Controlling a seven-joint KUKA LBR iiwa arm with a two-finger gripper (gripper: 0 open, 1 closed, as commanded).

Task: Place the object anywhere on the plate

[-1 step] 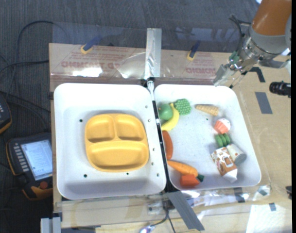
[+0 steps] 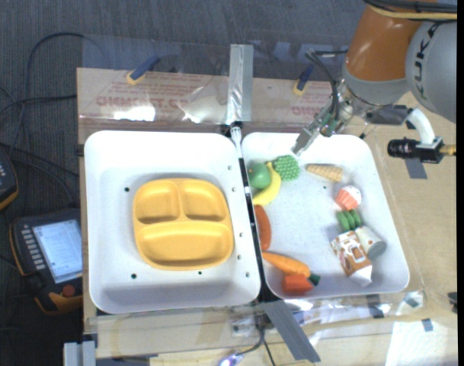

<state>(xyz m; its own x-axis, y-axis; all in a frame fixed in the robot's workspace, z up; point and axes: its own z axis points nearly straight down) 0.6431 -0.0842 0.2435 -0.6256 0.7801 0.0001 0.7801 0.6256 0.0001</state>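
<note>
Nearest in the right bin [image 2: 392, 239] lie a carrot [image 2: 286, 264] and, touching it, a red piece [image 2: 296, 284]. Just right of them a small carton [image 2: 352, 254] lies tilted; its print is too small to read. Left of the divider, the left bin [image 2: 94, 227] holds a yellow plate [image 2: 184, 223] with three compartments, sitting flat near the middle. On the bench's left edge is a pendant [image 2: 49, 254] with a lit screen, its text unreadable.

Farther back in the right bin are a green piece [image 2: 348, 219], a red-and-white piece [image 2: 349, 197] and a tan cone [image 2: 325, 172]. An orange-red piece [image 2: 263, 227] lies against the divider. Beyond it a banana [image 2: 268, 191] touches a green pepper [image 2: 257, 176] and a broccoli [image 2: 286, 168]. Which toy is meant for the plate cannot be told; all of them lie in the right bin.

The gripper [image 2: 300, 145] hangs slanted, just behind and to the right of the broccoli. Its fingers are drawn together into one narrow tip, with nothing between them.

Behind the bins lies cardboard [image 2: 163, 97] under clear film, its red print too faint to read. Two blue clips [image 2: 142, 69] sit on it. The arm [image 2: 380, 36] rises at far right, with "KU" legible on its grey shell.
</note>
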